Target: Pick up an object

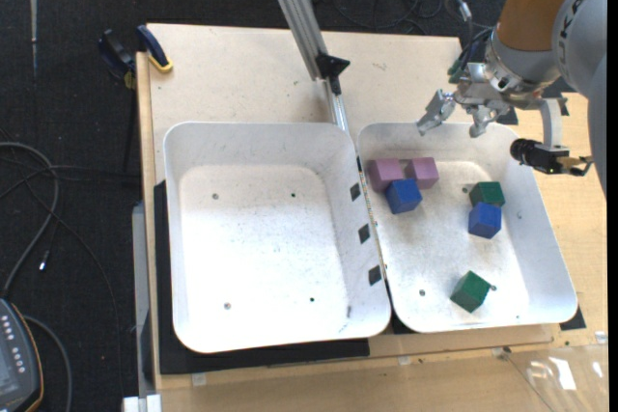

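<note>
Over the far edge of the right bin (541, 207), the gripper (459, 116) hangs above the rim at the end of the grey arm (570, 24), which enters from the right. Its two fingers (432, 114) stand apart, with nothing between them, so no object is held at this point. All candidate objects lie in the right bin. Two purple blocks (404, 172) sit touching each other near the bin's far left corner, and a blue cube (404, 196) rests just against their near side; this tight cluster leaves little room for a finger to enter between the pieces. Toward the right wall a dark green block (488, 194) lies touching a second blue cube (485, 220), again as a pair. A lone green cube (471, 290) sits well apart from the rest, near the front of the bin, with bare floor on all sides. The left bin (193, 207) shares a raised divide with the right one, and a slanted metal rail (294, 0) runs down to the junction of the two. In my judgement the task is at the approach stage: the spread of the fingers and the height of the gripper suit a descent not yet made. The purple cluster lies nearest beneath it, but a grasp there risks pushing neighbours aside or closing on an edge. The lone green cube appears the cleaner target, though farther off.
</note>
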Available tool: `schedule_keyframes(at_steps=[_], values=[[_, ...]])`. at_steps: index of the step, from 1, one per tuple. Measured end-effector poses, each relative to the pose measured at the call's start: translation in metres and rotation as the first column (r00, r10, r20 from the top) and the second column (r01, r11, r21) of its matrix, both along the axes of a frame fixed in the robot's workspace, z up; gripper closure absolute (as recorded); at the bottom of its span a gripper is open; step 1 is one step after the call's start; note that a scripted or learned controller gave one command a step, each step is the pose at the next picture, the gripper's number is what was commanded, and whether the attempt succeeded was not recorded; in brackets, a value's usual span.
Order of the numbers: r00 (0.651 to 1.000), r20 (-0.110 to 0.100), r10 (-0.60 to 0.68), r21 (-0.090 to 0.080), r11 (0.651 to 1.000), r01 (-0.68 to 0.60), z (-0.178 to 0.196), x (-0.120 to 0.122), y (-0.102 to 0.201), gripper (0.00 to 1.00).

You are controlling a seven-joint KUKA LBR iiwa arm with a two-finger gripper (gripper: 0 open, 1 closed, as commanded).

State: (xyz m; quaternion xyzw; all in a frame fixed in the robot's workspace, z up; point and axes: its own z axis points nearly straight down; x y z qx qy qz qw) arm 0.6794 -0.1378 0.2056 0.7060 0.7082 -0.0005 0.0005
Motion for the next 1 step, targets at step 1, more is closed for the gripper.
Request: schedule_keyframes(at_steps=[1], values=[[1.000,-0.005,0.000,0.002,1.000,0.000,-0.1146,0.0010,0.0178,0.00]])
